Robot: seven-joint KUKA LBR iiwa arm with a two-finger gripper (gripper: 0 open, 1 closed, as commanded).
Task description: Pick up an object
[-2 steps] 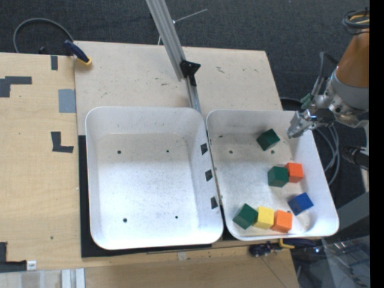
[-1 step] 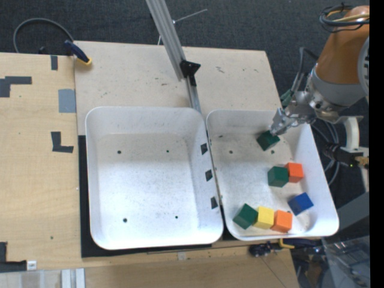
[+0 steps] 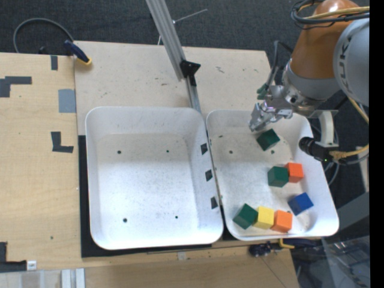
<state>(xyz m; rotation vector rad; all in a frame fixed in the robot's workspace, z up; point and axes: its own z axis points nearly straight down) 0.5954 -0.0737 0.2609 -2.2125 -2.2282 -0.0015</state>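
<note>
Now fingers (image 3: pixel 261 125) (state unclear) just above dark green block (image 3: pixel 268 140), right bin (image 3: pixel 231 161).

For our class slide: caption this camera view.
Gripper poised above a green block in the right bin of coloured blocks.

White bins (image 3: pixel 147 116); green, orange, blue, yellow blocks (image 3: pixel 264 216).

The arm (image 3: pixel 336 41) runs off the right edge and the top edge, its base out of frame; the gripper (image 3: pixel 262 120) is too small to tell its finger gap; it overlaps the far dark green block (image 3: pixel 268 140).
</note>
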